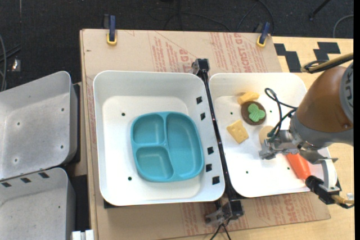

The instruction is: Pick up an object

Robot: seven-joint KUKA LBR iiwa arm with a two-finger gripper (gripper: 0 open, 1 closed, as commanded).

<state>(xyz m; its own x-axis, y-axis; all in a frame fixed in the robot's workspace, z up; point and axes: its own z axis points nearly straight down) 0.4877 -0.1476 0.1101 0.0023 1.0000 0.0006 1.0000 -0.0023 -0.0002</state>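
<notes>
The arm [329, 107], grey with an orange band, reaches in from the right over the right bin [225, 115], and its tool [270, 149] hangs low above the bin floor, near the middle of that bin. From this slanted view it is not possible to tell whether the tool is spread or closed, and nothing can be seen caught in it. Just left of the tool lies a yellow cracker-like block [238, 132], apart from it. Farther back sits a brown disc with a green piece on top [254, 113], with a small yellow-orange item [248, 98] touching its far edge. A pale round thing [266, 133] lies just beside the tool, partly hidden by it. An orange carrot-shaped object [298, 166] lies on the floor of the bin to the right of the tool, partly beneath the arm. A black cable [277, 101] loops over the bin from the wrist. The left bin [107, 121] holds a teal divided plate [167, 146], lying flat near its centre. Both bins rest on a cardboard-covered worktop [169, 50], with two yellow clamps [112, 37] at its far edge.
</notes>
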